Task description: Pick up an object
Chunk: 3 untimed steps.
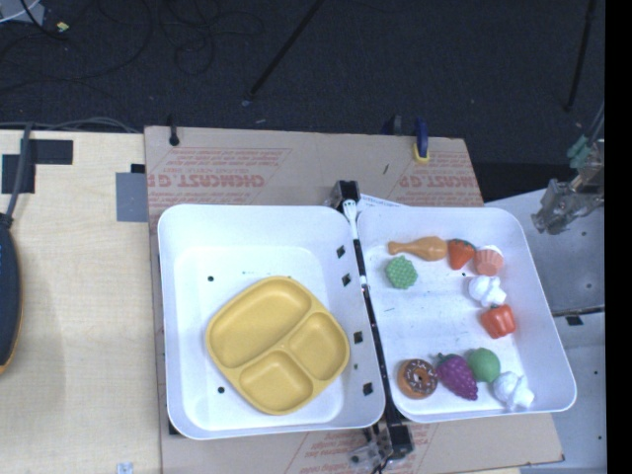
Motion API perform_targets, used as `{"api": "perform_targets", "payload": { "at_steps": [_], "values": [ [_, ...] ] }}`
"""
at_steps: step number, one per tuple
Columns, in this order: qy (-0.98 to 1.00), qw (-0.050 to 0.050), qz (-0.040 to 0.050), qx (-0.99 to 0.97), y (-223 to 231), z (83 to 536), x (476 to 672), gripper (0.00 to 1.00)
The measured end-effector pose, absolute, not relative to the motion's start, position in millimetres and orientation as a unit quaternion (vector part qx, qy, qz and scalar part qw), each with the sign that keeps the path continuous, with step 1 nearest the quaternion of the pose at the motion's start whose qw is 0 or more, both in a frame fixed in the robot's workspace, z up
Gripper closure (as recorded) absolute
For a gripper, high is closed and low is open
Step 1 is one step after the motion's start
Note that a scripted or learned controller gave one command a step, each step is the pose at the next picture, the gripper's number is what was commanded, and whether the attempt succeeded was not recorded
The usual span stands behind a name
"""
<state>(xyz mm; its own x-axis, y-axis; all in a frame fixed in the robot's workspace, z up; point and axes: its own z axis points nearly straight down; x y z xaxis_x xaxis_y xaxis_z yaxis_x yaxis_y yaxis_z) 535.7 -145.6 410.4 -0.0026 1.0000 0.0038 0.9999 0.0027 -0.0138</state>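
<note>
Pincer (571, 197) well apart from toy food (456, 309) (right bin (538, 265)).

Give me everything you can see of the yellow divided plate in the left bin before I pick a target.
The yellow divided plate lies flat on the floor of the left bin, right side up and turned at a slant to the bin's walls. It looks like matte moulded plastic, with rounded corners and raised ridges splitting it into three compartments: one long one along its upper left and two smaller ones at its lower right. All three hold nothing. It sits towards the bin's lower right; nothing else rests on it or against it.
</note>
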Motion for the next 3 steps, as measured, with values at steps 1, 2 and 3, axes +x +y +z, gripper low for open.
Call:
{"api": "perform_targets", "payload": {
  "at_steps": [1,2,3],
  "values": [
    [-0.71,-0.004,-0.0048,-0.704,-70,545,549.7,1.0],
    [-0.708,0.007,0.0059,-0.706,-34,382,562.7,1.0],
    [-0.709,0.001,-0.0009,-0.705,18,430,514.7,1.0]
  ]
}}
